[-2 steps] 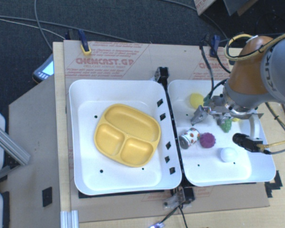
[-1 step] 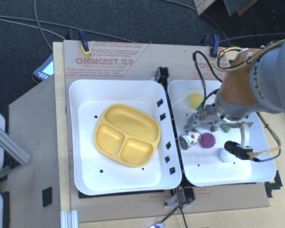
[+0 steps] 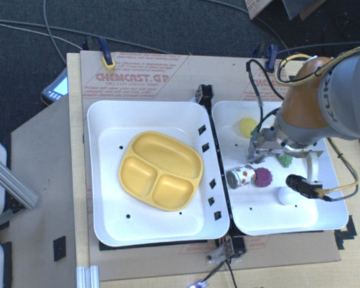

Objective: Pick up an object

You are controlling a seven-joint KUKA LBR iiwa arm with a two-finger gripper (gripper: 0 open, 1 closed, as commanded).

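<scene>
The right bin (image 3: pixel 300 221) holds several small objects. A yellow lump (image 3: pixel 247 126) lies near its far left. A small patterned can (image 3: pixel 241 176) lies on its side beside a purple fuzzy piece (image 3: pixel 263 177). A green piece (image 3: pixel 284 159) peeks out under the wrist, and a white ball (image 3: pixel 286 195) sits nearer the front. My gripper (image 3: pixel 256 150) hangs low over the bin's left half, just above the can and the purple piece and right of the yellow lump. The arm's orange band and grey body cover the bin's far right.
A yellow divided plate (image 3: pixel 161 170) fills the middle of the left bin (image 3: pixel 102 161). A black ridge with clips (image 3: pixel 211 161) separates the bins. A black plug and yellow cable (image 3: pixel 306 186) trail from the arm over the right bin.
</scene>
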